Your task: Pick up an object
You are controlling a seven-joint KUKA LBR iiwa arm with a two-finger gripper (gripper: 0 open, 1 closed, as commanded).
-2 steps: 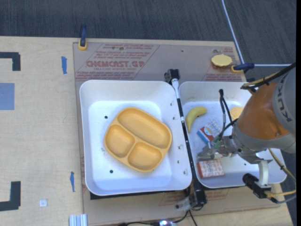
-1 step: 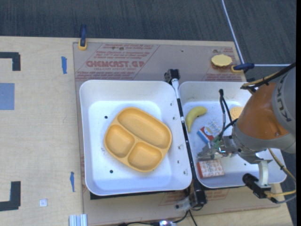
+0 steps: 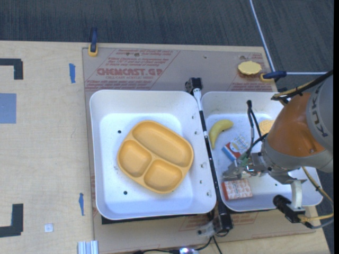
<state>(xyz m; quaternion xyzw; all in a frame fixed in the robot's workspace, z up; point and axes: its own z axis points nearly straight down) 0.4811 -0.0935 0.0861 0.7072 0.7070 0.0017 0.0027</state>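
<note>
My pincer (image 3: 239, 169) is down inside the right-hand white plastic bin (image 3: 212, 142), low over the clutter near that bin's front left corner. My grey arm with its orange band (image 3: 291, 131) covers most of the bin's right half, reaching in from that side so the wrist can hang over the pile. The metal parts at my tip are small and mixed in with the packaging below them, so I cannot tell whether the tips are apart, together or clamped on anything; I claim no hold.

The things I could take all lie in this bin. A curved yellow banana (image 3: 219, 129) lies toward the back left, near the wall shared with the other bin, well apart from my tip. A small flat packet with blue and red print (image 3: 231, 151) lies just behind my tip, and something clear and crinkled sits beside it, possibly a wrapper. A flat reddish printed carton (image 3: 238, 189) lies against the front wall, just in front of my tip. Judging by where I have been brought down, the packet or the carton is the likely target, and both lie flat, so they may be hard to pinch.

The left-hand white plastic bin (image 3: 100, 142) holds a yellow three-compartment plastic tray (image 3: 154, 156) sitting about mid-floor, far from my reach now.
</note>
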